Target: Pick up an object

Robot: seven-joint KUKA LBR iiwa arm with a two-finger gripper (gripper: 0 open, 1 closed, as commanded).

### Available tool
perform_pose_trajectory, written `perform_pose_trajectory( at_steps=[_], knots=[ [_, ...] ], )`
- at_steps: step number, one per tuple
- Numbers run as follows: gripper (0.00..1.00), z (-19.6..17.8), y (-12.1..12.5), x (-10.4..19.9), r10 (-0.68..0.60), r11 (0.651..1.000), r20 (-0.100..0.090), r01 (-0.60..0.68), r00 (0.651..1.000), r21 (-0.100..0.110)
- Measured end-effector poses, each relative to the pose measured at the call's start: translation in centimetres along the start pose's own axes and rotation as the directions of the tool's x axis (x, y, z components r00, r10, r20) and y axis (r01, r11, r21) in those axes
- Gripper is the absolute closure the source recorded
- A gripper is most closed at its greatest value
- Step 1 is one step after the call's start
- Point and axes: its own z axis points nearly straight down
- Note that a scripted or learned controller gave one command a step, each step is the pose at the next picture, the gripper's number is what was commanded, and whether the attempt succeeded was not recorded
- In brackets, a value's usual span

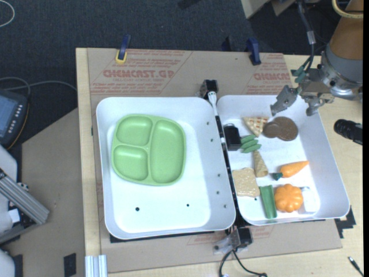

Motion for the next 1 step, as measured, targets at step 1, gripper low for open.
perform_pose_trajectory(
  at_steps=[1],
  knots=[
    [0.0, -0.69, 0.18, 0.02, -0.003, 1.0, 0.002, 0.003, 1.0, -0.012]
  ],
)
